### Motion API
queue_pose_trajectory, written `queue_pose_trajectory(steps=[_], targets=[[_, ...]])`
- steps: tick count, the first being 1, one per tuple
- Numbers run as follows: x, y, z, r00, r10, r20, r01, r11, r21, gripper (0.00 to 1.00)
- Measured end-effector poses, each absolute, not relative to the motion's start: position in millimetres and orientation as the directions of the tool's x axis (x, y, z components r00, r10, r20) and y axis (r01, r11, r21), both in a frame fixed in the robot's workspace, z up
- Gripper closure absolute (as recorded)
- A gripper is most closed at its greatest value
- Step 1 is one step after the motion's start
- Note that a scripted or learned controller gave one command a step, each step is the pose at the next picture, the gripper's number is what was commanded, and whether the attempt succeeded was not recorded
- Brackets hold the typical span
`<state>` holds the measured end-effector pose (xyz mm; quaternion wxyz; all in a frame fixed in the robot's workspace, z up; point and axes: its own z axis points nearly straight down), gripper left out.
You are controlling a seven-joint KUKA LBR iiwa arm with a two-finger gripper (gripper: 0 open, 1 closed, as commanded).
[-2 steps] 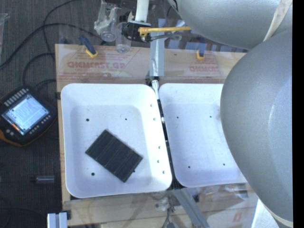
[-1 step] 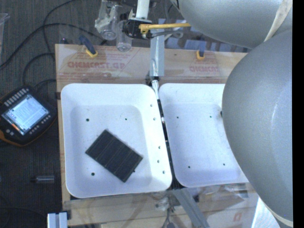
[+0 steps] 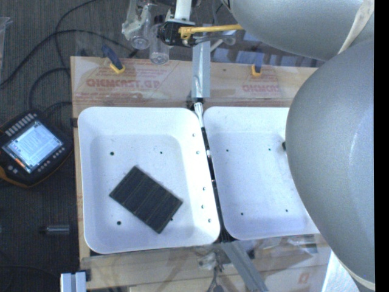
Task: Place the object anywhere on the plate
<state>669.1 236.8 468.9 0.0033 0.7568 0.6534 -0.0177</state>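
Bench (image 3: 182, 81), arm (image 3: 340, 163) over right bin (image 3: 255, 187)

a ridged slab (image 3: 146, 199) lies in the left bin (image 3: 97, 132), beside the right bin (image 3: 255, 181).

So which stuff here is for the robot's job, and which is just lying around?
For the job:
- dark ribbed plate in the left bin
- the robot arm

Just lying about:
- right bin
- handheld screen controller on the floor
- yellow clamps
- cables
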Motion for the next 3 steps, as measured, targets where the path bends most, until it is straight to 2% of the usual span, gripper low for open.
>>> queue_pose_trajectory(steps=[3], targets=[[669.5,240.1,489.9,0.143,0.989,-0.044,0.989,-0.145,-0.027,1.00]])
